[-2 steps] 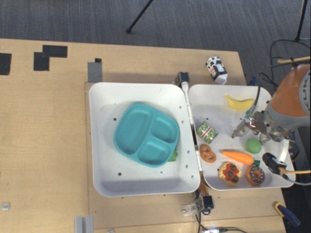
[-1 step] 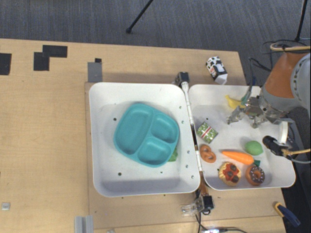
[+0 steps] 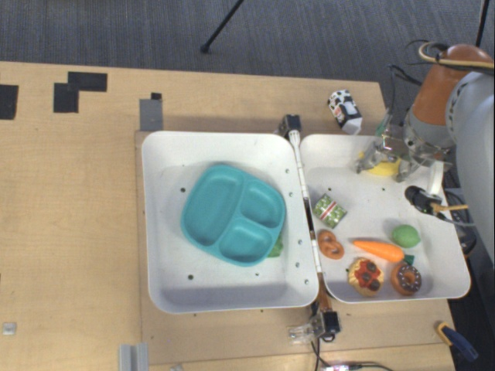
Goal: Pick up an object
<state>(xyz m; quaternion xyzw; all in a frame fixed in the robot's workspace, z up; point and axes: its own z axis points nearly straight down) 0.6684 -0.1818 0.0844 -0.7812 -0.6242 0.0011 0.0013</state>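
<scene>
The bench (image 3: 69, 230) is light wood, and behind it the floor (image 3: 155, 14) is dark grey carpet. A thin black pole (image 3: 232, 14) slants across the carpet. Some black squares (image 3: 77, 90) sit on the wood at the far left. Two white bins rest side by side on the bench. The left bin (image 3: 162, 284) holds a blue-green tray (image 3: 233, 213) with three parts, and a bit of something green (image 3: 274, 247) peeks out from under the tray's right edge. The right bin (image 3: 340, 180) holds toy food: a small green and red box (image 3: 329, 210), a pretzel (image 3: 330, 244), an orange carrot (image 3: 379, 248), a green ball (image 3: 405, 236), a little tart (image 3: 366, 276) and a brown donut (image 3: 407, 278). A black and white toy (image 3: 344, 110) lies on the wood just behind the right bin.

The arm (image 3: 464, 114) comes in from the right, grey with an orange band (image 3: 435, 91). Its gripper (image 3: 387, 159) points down into the far corner of the right bin. A yellow thing (image 3: 380, 168) lies there, right by the gripper's tips. I cannot tell from here if the tips squeeze it or just stand beside it
</scene>
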